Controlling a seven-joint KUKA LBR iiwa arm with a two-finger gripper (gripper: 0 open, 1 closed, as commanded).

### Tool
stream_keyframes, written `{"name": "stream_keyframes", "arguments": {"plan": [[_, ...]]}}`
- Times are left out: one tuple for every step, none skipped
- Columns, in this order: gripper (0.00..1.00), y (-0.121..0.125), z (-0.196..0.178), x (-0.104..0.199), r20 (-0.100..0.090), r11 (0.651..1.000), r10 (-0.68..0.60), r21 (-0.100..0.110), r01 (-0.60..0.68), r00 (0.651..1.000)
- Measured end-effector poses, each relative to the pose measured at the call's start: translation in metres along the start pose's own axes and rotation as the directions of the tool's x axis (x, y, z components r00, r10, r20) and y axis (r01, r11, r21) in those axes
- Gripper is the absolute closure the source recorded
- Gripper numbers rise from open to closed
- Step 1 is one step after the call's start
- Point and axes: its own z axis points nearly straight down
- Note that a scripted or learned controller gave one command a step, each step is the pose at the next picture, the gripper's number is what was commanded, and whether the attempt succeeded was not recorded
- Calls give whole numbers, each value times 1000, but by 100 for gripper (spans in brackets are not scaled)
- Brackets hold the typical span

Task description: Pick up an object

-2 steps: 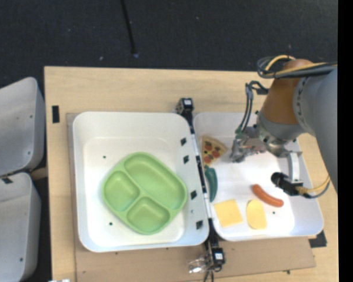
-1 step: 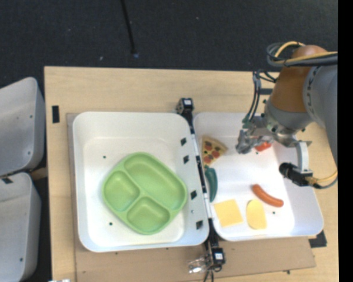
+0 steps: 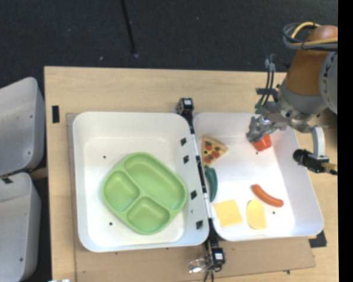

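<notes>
Pale wooden bench (image 3: 59,93) carries two glossy white bins. At the right bin's (image 3: 294,216) far side, a small orange-red block (image 3: 262,143) sits directly beneath the metal gripper (image 3: 260,130), touching it; finger spread cannot be made out. Nearby lies a triangular pizza slice (image 3: 213,150).

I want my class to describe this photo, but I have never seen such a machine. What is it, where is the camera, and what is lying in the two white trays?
The picture comes from one camera fixed above a wooden bench, looking down at a slant. The grey arm with an orange band entering from the right is a robot arm; its hand hangs over the right shallow white bin, right at a small red-orange block. Whether it grips the block I cannot tell. That bin also holds a toy pizza slice, a dark green toy vegetable, a red-orange toy sausage, a flat yellow square and a yellow oval piece. The left white bin holds a light green plastic divided plate.
</notes>
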Motion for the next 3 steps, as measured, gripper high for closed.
{"name": "stream_keyframes", "arguments": {"plan": [[100, 2, -40, -3, -1, 1000, -6, 1, 6, 1000], [100, -1, -29, 50, -1, 1000, -7, 8, 7, 1000], [100, -13, -20, 96, -2, 1000, -7, 8, 7, 1000]]}}
